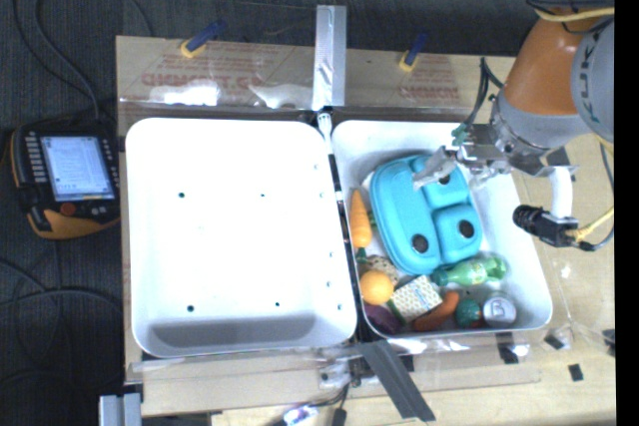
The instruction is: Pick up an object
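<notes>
- The end effector hangs over the top right part of the blue plastic tray, with the grey arm reaching in from the right.
- I cannot tell how the end effector is set; it is small and blurred against the blue, and nothing shows as held.
- The blue plastic tray lies in the right bin, tilted and taking up most of its upper half. It is the likeliest pick.
- My read: it is rigid moulded plastic, light for its bulk and smooth enough to slip. Its broad faces are too wide to span, so a raised rim or a ridge between its pockets is the place to pinch.
- Just below the tray, small items crowd together: a green bottle, an orange ball and a patterned block. An orange carrot lies against the tray's left side.
- The bin wall runs close on the tray's right and top, so sideways room is scant there. Straight up is the open way out.
- Left of the tray, the left bin offers a wide bare floor.
</notes>
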Available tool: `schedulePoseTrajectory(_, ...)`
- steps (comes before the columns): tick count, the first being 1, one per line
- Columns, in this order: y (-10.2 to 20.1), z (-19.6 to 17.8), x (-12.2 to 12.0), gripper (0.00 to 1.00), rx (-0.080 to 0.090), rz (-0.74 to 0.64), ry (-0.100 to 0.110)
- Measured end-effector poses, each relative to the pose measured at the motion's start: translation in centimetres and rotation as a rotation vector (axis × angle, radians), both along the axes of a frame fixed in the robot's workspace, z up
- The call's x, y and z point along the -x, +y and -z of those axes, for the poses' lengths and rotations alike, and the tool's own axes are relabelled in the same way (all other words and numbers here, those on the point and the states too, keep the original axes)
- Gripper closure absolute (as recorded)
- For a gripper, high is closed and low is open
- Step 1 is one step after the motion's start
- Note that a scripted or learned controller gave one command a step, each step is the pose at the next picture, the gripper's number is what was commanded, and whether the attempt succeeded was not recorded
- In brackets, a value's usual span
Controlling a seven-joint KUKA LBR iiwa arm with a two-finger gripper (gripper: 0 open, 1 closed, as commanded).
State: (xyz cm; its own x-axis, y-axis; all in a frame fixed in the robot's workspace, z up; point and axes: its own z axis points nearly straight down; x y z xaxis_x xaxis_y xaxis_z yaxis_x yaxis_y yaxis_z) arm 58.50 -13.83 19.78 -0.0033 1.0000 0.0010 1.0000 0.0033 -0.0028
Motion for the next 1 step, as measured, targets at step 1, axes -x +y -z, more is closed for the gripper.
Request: schedulePoseTrajectory(1,1.19,1.68,2.01,0.00,0.002,0.024,0.001)
